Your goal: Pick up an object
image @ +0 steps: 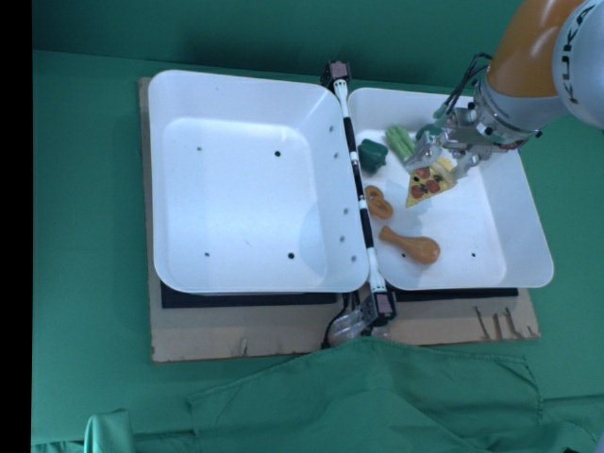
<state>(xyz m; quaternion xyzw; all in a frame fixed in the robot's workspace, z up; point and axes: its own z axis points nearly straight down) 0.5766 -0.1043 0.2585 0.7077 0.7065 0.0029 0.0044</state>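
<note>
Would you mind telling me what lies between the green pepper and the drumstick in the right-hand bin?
In the camera view, a small pretzel lies between the green pepper and the drumstick, close to the bin's left wall.

A green cloth (pixel 85 206) covers the bench from edge to edge, running flat to the top of the frame, where it darkens into shade. At centre, a sheet of brown cardboard (pixel 245 343) lies on the cloth, its front edge worn and notched at the lower right. A dark mat (pixel 250 299) shows as a thin strip on top of the cardboard. Along the bottom of the frame, a loose fold of green fabric (pixel 377 394) bunches up in creases. Light falls evenly from above, casting soft shadows.
</note>
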